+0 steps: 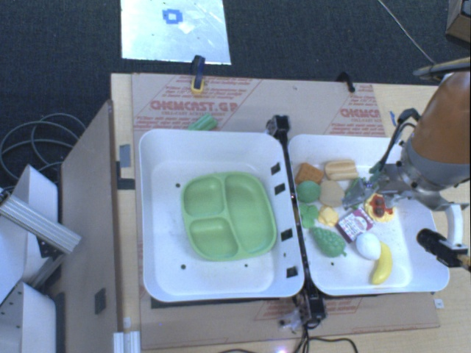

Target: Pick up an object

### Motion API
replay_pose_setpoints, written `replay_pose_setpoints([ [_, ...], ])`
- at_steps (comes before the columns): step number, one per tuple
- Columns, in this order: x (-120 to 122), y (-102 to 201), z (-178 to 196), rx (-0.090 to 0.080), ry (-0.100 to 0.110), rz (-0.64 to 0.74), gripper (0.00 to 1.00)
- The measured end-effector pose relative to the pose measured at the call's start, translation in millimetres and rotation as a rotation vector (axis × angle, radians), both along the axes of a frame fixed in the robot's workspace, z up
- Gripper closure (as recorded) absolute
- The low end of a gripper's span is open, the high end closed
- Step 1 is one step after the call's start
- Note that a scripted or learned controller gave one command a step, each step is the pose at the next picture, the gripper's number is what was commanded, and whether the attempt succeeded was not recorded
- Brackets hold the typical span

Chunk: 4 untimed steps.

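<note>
The right bin (416, 276) holds several toy foods. At its back lie an orange piece (309, 173) and a tan bun (341, 169). Below them sit a green ball (308, 192), a beige piece (331, 193) and a yellow wedge (328, 215). Toward the front are a bumpy green piece (328, 241), a purple and white box (355, 224), a white egg (368, 246) and a yellow banana (382, 265). My gripper (362, 192) is low in this bin, between the beige piece and a red and yellow item (380, 207), just above the box. Nothing is visibly held.
The left bin (162, 271) holds a light green divided tray (228, 215). A black divider with clips (288, 197) runs between the two bins. The arm's orange and grey body (445, 131) hangs over the right bin's right side.
</note>
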State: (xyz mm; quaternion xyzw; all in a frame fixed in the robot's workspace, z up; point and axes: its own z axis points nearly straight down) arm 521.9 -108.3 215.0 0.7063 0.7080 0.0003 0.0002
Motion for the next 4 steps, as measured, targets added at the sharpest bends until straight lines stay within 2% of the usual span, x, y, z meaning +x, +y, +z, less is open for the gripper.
replay_pose_setpoints([
  [1,-1.1,105.1,-3.0,0.005,0.0,0.012,0.0],
  [2,-36.5,127.4,-2.7,0.002,0.003,0.004,0.0],
  [3,-36.0,80.6,-32.3,-0.001,0.004,-0.006,0.0],
  [4,-4.1,34.8,93.3,-0.004,-0.017,-0.005,0.0],
])
